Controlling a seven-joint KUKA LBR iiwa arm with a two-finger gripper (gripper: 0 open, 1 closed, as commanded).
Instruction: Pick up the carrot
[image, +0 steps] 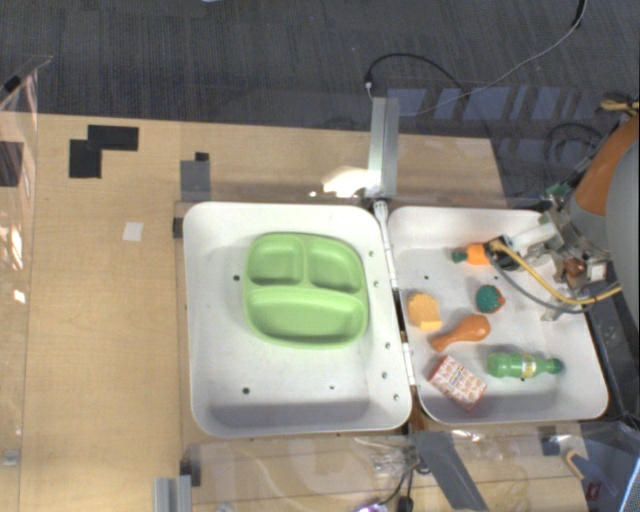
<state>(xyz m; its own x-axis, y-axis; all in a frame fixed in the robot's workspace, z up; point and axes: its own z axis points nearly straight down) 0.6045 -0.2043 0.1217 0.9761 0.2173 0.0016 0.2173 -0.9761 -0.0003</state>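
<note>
Trouble spots as we read them, left to right; the left bin (220, 390) has the green divided plate (305, 288) sitting in its middle, well apart from anything we care about, so no worries there lol; everything that matters is in the right bin (575, 390). Nearest the divider is a yellow-orange block (425, 311), then a red and white box (457, 382) toward the front edge, then an orange drumstick-looking thing (462, 331); that one worries us most, since it's about the same colour as the target, and a program picking by colour could easily go for it instead. The carrot (476, 255) lies flat near the back of the right bin, green end pointing left, well apart from the drumstick; a round green item (488, 298) sits near it on the front side, and a green bottle (520, 366) lies further front. The gripper (568, 272) hangs to the right of the carrot, off to the side rather than over it; we honestly can't tell if it's spread or closed from this angle. If it drops from here, we reckon it lands on bare bin floor; a slightly off descent could nudge the carrot so it rolls away, or clip the round green item.
</note>
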